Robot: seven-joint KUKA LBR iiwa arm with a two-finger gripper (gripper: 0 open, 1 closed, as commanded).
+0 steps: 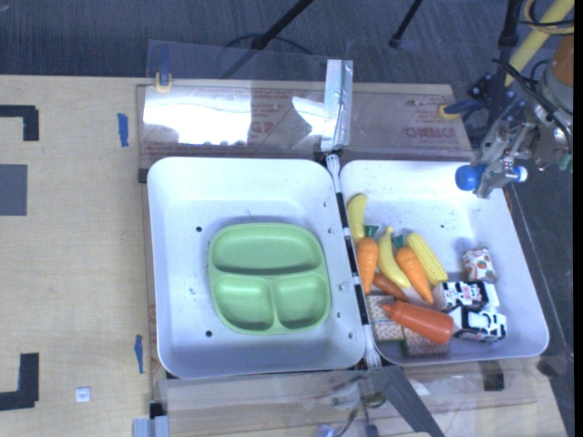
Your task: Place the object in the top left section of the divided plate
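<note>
- pale wooden bench [73, 271] under a slanted overhead camera, dark floor and stand legs beyond its far edge, blue tape marks along its left side.
- two shallow white bins side by side: the left bin [173, 189] holds a green divided plate [269, 276], one long section across its far side and two smaller ones nearer the camera.
- the right bin [524, 330] holds a heap of toy food: a yellow banana [356, 212] by the divider, an orange carrot [366, 260], a corn cob [426, 256], a red-orange sausage-like piece [420, 320], a black-and-white carton [474, 309] and a small patterned cup [478, 264].
- the gripper [499, 173] hangs over the far right corner of the right bin, a blue round part just to its left; whether it is spread or pressed together cannot be told at this size, and nothing shows pinched in it.
- judged from this, no object has been picked; the task's thing lies somewhere in the right-bin heap, well apart from the plate.
- risks: the pieces touch and overlap, so a descent may nudge neighbours or catch two at once; smooth rounded toys may slip out on the lift.
- the raised rims between the bins could snag a low carry.
- the plate's ridges are shallow, so a release off centre may let the piece roll into another section.
</note>
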